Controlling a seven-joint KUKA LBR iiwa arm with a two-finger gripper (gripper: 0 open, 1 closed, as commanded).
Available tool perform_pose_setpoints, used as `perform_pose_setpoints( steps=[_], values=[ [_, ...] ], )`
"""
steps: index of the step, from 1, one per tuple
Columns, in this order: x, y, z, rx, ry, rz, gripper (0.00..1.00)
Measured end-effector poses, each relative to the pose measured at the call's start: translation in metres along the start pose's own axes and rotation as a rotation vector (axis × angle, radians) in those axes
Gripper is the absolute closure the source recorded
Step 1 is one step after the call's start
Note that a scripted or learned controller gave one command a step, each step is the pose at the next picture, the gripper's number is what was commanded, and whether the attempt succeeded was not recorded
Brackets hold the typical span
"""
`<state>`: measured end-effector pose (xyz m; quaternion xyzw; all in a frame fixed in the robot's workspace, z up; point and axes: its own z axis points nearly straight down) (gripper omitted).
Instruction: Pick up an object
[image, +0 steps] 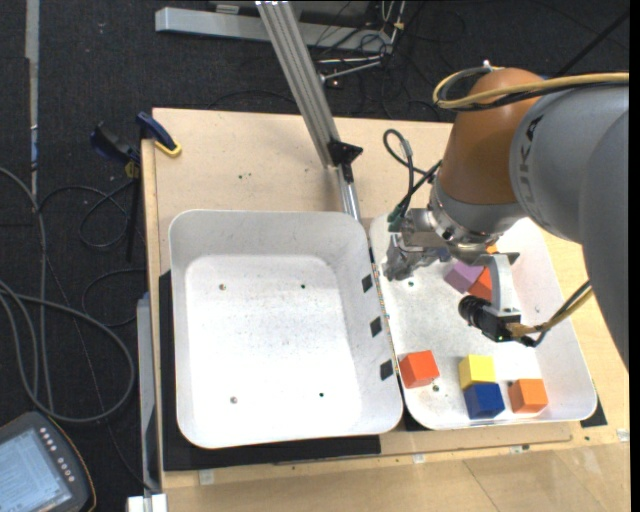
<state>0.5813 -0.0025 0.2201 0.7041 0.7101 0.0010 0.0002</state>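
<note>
Two fingers on my hand (398, 262) I cannot make out well enough to say how they stand or whether they grip anything; it hangs low over the upper left part of the right bin (560, 400), beside the wall shared with the left bin (190, 330). Near it lie a purple block (463, 275) and an orange piece (483, 284), partly under the arm. An orange cube (419, 367), yellow cube (477, 371), blue cube (484, 400) and second orange cube (527, 395) cluster along the near edge, apart from the hand, so I judge the purple block likeliest.

Dark carpet floor (70, 90) with black cables (60, 290) beside wooden bench (260, 160).
</note>
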Motion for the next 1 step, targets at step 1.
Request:
perform_pose_setpoints(
  steps=[1],
  values=[
    [0.0538,0.0174,-0.0017,-0.001,0.001,0.000,1.00]
  ],
)
